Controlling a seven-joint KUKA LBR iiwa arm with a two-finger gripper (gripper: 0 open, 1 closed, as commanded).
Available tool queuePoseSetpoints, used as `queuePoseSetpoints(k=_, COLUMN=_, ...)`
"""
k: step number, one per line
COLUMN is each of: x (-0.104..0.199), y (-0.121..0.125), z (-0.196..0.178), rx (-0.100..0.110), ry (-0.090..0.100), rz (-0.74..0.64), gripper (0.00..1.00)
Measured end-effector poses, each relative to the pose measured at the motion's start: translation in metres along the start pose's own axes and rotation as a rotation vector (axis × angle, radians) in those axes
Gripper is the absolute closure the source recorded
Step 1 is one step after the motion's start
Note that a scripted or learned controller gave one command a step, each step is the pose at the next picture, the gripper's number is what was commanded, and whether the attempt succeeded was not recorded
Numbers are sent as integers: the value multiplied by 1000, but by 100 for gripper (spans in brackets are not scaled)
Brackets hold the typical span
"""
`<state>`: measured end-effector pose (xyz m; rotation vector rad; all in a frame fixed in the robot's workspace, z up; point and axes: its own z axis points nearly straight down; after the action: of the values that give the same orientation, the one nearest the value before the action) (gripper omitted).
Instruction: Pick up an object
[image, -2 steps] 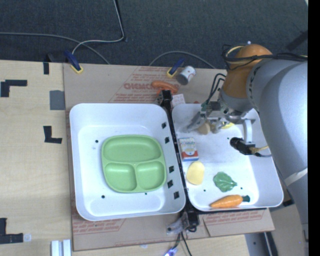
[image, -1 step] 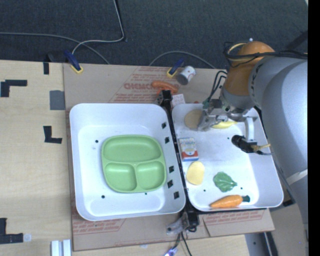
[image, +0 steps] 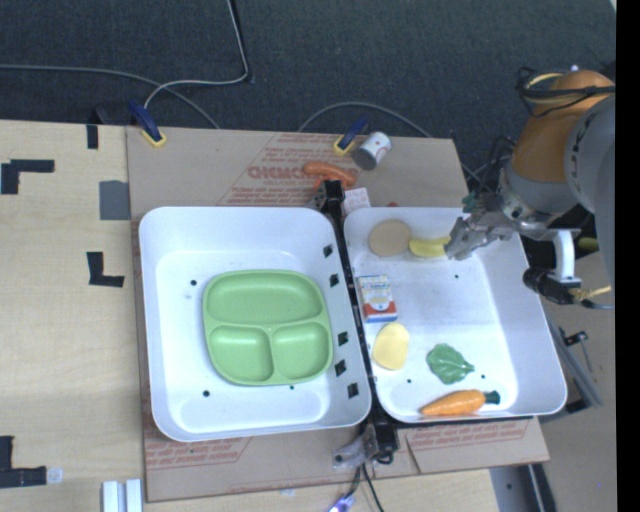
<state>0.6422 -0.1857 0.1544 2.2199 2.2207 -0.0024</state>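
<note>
In the right bin (image: 520, 330) lie a tan round cookie (image: 389, 238), a yellow banana-like piece (image: 427, 248), a small white and red carton (image: 377, 296), a pale yellow lemon shape (image: 390, 346), a green leafy piece (image: 449, 362) and an orange carrot (image: 455, 403). My gripper (image: 463, 240) reaches in from the right at the bin's far edge, its tip right beside the yellow piece's right end. I cannot make out whether it touches that piece.
The left bin (image: 170, 300) holds a green divided plate (image: 268, 326). An orange item (image: 330, 172) and a grey cylinder (image: 371, 150) lie on the cardboard behind the bins. Clamps join the bins at the middle.
</note>
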Motion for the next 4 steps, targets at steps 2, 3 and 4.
queuePoseSetpoints(k=2, x=16, y=-108, z=68, rx=-1, ry=2, rz=1, gripper=0)
queuePoseSetpoints(k=3, x=49, y=-157, z=18, rx=2, ry=4, rz=-1, gripper=0)
queuePoseSetpoints(k=4, x=50, y=-157, z=67, rx=-3, ry=0, rz=1, gripper=0)
